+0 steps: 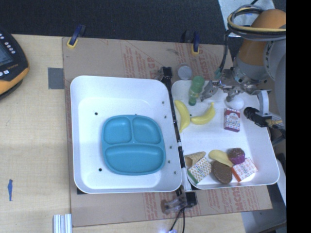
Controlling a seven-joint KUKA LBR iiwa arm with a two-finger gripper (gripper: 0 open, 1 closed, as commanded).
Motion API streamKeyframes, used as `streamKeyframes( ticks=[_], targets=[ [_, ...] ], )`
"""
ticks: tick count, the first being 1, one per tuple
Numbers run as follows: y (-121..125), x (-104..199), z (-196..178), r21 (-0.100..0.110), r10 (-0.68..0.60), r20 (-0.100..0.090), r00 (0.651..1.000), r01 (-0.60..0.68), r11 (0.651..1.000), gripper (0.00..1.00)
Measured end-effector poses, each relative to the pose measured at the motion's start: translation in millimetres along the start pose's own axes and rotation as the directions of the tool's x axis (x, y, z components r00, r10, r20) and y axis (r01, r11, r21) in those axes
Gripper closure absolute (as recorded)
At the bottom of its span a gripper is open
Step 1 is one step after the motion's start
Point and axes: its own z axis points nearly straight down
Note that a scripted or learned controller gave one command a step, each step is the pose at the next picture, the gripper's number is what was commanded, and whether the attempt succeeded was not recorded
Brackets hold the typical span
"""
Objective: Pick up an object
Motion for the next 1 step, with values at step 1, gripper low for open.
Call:
streamKeyframes(
  ticks=[1],
  targets=[
    [-66.1,33.1,50.2,0.006,0.001,-0.003,1.000,-0.001,1.000,0.00]
  ],
)
